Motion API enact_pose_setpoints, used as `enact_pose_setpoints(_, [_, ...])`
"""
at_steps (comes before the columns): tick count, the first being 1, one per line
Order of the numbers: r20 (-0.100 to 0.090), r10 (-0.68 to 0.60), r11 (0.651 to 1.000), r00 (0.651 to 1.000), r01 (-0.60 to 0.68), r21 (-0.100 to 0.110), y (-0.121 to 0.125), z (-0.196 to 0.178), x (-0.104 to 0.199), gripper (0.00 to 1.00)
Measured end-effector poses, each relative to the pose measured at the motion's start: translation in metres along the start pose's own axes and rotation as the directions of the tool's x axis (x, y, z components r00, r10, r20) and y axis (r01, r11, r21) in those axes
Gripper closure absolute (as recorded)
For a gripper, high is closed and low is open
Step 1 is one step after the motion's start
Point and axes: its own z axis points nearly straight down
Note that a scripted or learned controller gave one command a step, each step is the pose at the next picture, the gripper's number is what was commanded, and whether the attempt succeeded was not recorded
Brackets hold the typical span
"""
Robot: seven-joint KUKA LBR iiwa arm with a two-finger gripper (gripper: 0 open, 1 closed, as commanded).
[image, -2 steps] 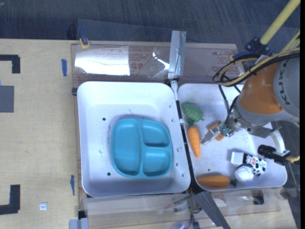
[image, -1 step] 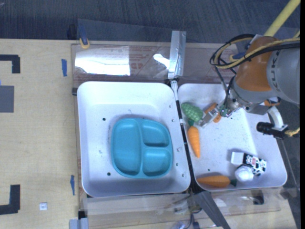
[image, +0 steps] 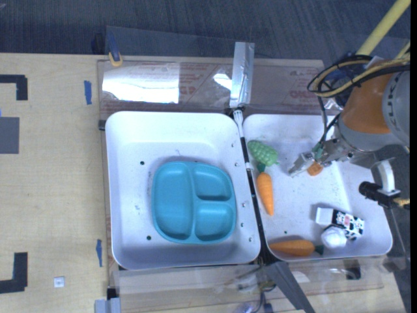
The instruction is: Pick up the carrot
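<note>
The carrot [image: 265, 193] lay untouched against the right bin's [image: 374, 240] nine-o'clock wall, leafy top toward twelve. At its two o'clock hovered the pincer [image: 306, 164]; how wide it stood couldn't be told. Pick not started.

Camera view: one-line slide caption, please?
Gripper poised in the right bin, carrot lying at its left edge.

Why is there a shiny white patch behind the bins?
Camera view: that patch is glare, light bouncing off the clear sheet behind the left bin. The carrot looks sharp enough; the gripper looks slightly blurry.
</note>
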Motion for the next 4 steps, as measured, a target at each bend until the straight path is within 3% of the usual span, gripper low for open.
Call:
enact_pose_setpoints(1, [-0.010, -0.241, 0.970, 0.970, 0.241, 0.011, 0.034, -0.091, 0.066, 0.00])
enact_pose_setpoints(2, [-0.018, -0.454, 0.891, 0.891, 0.454, 0.013, 0.006, -0.091, 0.149, 0.00])
enact_pose_setpoints(3, [-0.017, -0.344, 0.939, 0.939, 0.345, 0.016, -0.018, -0.091, 0.111, 0.00])
enact_pose_setpoints(4, [-0.013, -0.313, 0.949, 0.950, 0.314, 0.014, -0.004, -0.099, 0.134, 0.00])
